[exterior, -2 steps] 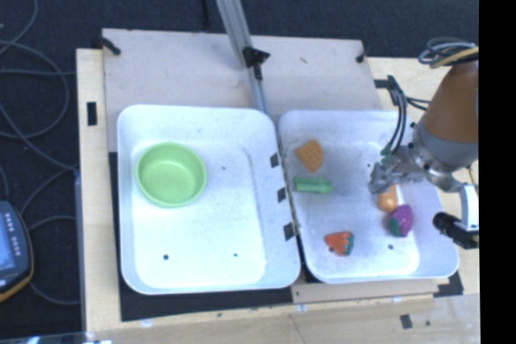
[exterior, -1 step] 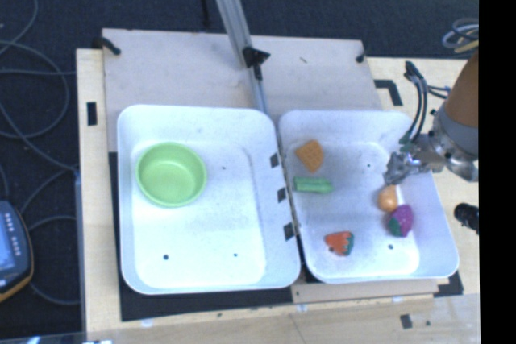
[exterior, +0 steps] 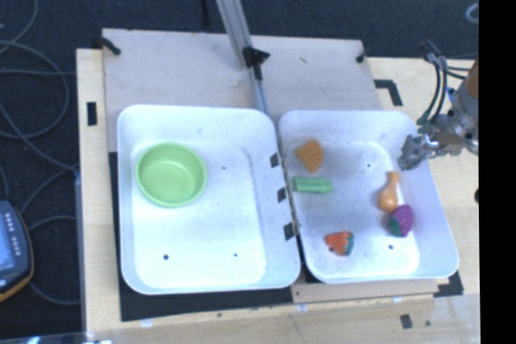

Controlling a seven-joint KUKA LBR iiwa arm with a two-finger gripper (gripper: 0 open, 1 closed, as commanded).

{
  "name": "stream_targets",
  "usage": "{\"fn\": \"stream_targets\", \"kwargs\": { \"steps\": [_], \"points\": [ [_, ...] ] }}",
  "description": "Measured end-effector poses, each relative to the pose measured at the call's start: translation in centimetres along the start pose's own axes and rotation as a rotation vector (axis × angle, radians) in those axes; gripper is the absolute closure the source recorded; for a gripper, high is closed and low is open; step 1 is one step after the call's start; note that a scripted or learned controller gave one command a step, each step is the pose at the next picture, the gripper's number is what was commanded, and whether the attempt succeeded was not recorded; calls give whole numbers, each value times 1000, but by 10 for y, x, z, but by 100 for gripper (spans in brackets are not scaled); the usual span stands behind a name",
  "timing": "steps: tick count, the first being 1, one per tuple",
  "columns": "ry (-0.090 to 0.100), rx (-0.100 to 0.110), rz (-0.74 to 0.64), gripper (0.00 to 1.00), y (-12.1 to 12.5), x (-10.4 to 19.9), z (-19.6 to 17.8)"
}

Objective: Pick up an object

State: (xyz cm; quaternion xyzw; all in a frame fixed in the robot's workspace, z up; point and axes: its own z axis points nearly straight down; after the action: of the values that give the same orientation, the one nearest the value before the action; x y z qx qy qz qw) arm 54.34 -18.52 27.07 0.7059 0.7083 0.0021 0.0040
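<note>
on my feed, left to right. left shallow white plastic bin [exterior: 193,254]: one round lime-green plastic bowl [exterior: 170,173], upright, in the bin's upper-left part, well apart from everything else. right shallow white plastic bin [exterior: 355,137], touching the left one along the middle seam: i count five small items. an orange-tan rounded toy piece [exterior: 310,155] near the upper-left corner; just below it a flat green stick-shaped piece [exterior: 313,186] lying crosswise; lower and toward the middle a red toy with a green top [exterior: 339,242], strawberry-like; further right an orange-yellow pear-shaped toy [exterior: 390,192], its narrow end pointing up; just beside and below it a purple toy with a green base [exterior: 400,220], close enough that i cannot tell if they touch. end effector [exterior: 413,151]: grey, at the right bin's upper-right edge, just above the pear-shaped toy and apart from it; whether its grip is apart or together i cannot tell. all on the pale wooden bench [exterior: 97,197].
</note>
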Motion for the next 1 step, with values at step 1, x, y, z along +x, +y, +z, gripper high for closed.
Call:
{"fn": "stream_targets", "kwargs": {
  "steps": [1],
  "points": [
    [4, 6, -4, 100, 4, 59, 3]
  ]
}}
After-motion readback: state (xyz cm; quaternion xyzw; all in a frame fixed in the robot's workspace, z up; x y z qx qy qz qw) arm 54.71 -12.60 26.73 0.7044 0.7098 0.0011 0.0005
